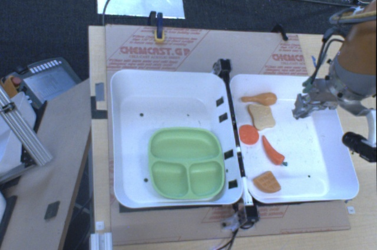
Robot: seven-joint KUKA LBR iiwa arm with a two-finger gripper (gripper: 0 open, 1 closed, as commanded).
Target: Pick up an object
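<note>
Five toy foods lay in the right bin [347,181], all toward its left half, none lifted. One drumstick [260,99] sat at the top, lying crosswise. One toast slice [262,117] lay just below it, near but apart. One red disc [248,135], tomato-like, sat just below-left of the toast, near the divider [232,125]. One carrot [273,151] lay slanted just right of the disc, green tip pointing down-right. One orange wedge [267,182] sat alone near the bin's front edge, apart from the carrot.

Two white bins in total. The left bin [126,95] held one green tray [187,163] with three compartments, one long at the back and two smaller at the front, sitting in the bin's front half. A few small black specks dotted both bin floors.

One arm [359,51] reached in from the right, orange band over a grey wrist. The gripper [301,107] hung over the right bin's upper right area, pointing left and down, well right of the toast and drumstick. Nothing showed between its fingers; open or closed could not be told from this slant.

Both bins rested on one cardboard sheet [177,48] with red print, held by a yellow clamp [159,28] at the back edge.
</note>
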